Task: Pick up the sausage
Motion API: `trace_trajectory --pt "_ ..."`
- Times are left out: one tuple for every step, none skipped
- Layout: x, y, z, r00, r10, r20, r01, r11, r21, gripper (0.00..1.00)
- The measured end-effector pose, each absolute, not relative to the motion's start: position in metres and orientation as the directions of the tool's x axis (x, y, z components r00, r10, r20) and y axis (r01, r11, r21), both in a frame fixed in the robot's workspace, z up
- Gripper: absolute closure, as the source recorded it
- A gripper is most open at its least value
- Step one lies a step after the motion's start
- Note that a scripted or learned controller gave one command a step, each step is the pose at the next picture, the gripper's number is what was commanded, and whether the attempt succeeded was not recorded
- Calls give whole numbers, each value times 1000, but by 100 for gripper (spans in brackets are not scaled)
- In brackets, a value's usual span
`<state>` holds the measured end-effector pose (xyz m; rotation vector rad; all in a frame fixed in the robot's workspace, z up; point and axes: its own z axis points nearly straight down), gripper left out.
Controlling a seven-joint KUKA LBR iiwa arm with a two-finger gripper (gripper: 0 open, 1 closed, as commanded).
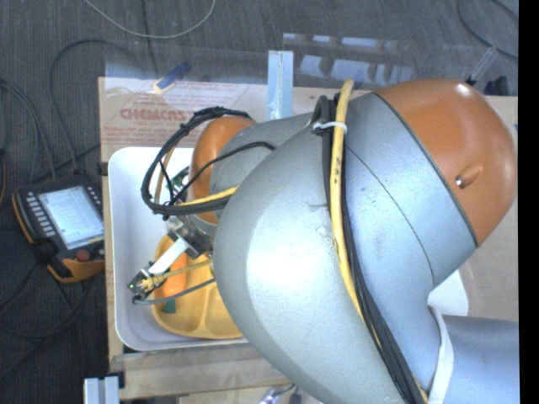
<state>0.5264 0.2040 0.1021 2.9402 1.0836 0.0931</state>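
floor: dark grey carpet (50, 23) | cables (126, 19) trailing | teach pendant (63, 221) lying left of bench (126, 108)

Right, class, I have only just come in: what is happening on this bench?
A grey arm with an orange band reaches across the bench from the right and covers most of the view. Its tool is down in the left white bin, over a yellow tray with something orange in it. Whether the tool holds anything cannot be told from here, and no sausage can be picked out. A handheld screen lies on the floor to the left.
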Motion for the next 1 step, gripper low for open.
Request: trace_trajectory --pt "530 206 109 755 653 59 652 -757 36 100"
